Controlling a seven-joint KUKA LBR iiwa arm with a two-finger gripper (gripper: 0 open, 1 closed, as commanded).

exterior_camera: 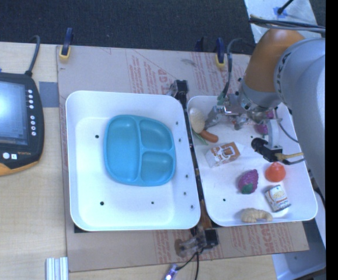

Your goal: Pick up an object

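So the gripper [226, 120] is down at the far end of the right bin [227, 191], close to the wall it shares with the left bin [87, 185]. Honestly I can't tell whether it's spread or closed, or whether it has hold of anything. The metal bits down there are a jumble from this angle, and the wrist sits right over them. The grey arm [294, 69] with its orange band comes in from the right and covers that bin's far right corner.

All the loose pickable stuff is in the right bin:
- a pale roundish thing [197, 120] just beside the gripper, up against the dividing wall. Can't make out what it is.
- an orange carrot-looking piece [209, 136] right next to it, a bit nearer the camera
- a small brown-and-white packet [225, 153] around the middle, label too blurry to read
- a purple grape bunch [248, 180] and a red-orange ball [275, 171] further toward the near right
- a little printed carton [278, 198] just below the ball
- a pale lumpy piece [256, 215] touching or almost touching the near rim
- something magenta [262, 128] mostly hidden behind the gripper hardware, only a sliver showing

The left bin holds a blue divided plate [139, 150], lying flat about in the middle. Both bins sit on a cardboard sheet [133, 69]. Off to the left there's a screen pendant [8, 121] on the bench, cut off by the frame edge.
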